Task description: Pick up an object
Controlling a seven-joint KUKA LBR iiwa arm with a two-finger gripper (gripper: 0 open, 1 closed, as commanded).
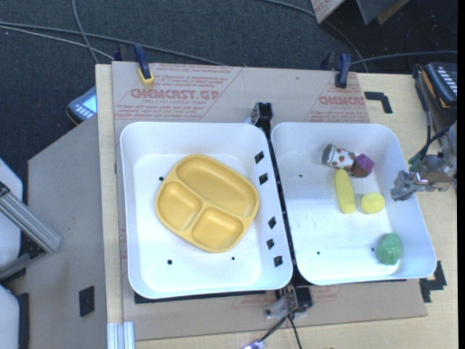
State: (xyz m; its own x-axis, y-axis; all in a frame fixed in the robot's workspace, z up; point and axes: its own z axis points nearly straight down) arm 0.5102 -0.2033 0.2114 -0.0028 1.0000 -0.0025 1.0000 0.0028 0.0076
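One yellow corn cob [345, 190] — upright, ridged

I see the bench [407, 100] topped by a pale board [185, 89] printed with red lettering, held at its far edge by two clamps [144, 67], one left and one right. Directly on the board sit two shallow white bins, side by side and touching along the middle. The left bin [138, 217] and the right bin [305, 253] both run from the far lettering toward the near edge, where bare board shows as a narrow strip.
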